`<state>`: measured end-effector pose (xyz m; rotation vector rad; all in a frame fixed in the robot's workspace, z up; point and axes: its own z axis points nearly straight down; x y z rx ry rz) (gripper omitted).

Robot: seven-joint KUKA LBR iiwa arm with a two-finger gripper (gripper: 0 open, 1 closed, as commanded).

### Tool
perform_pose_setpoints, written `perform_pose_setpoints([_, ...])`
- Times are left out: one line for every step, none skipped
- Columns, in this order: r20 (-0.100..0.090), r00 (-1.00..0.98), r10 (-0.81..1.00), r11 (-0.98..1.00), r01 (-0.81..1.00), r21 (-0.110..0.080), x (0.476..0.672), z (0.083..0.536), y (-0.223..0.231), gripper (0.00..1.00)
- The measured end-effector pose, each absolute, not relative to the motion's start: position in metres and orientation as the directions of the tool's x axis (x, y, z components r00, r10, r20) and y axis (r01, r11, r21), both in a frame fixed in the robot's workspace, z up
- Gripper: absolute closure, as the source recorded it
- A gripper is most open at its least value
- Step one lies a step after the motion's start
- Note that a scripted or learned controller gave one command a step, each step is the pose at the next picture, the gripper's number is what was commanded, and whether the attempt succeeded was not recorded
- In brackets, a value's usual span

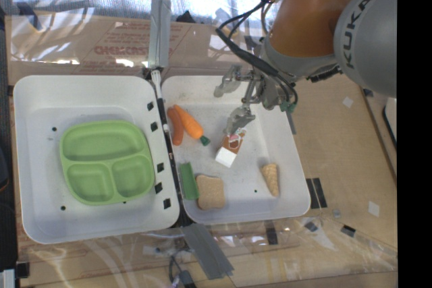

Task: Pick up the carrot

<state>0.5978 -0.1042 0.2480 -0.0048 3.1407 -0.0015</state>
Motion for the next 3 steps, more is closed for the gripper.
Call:
perform_pose_setpoints([0.0,-0.964,-0.267,0.964,-0.267,0.001,0.629,0.117,-0.112,0.0])
perform_pose_setpoints([0.0,-0.963,-0.27,0.963,-0.27,-0.003,0.631,0.132,-0.114,1.0])
perform_pose_setpoints([-0.01,-0.937,-0.35,0.937,-0.35,-0.003,0.603,0.22,-0.054,1.0])
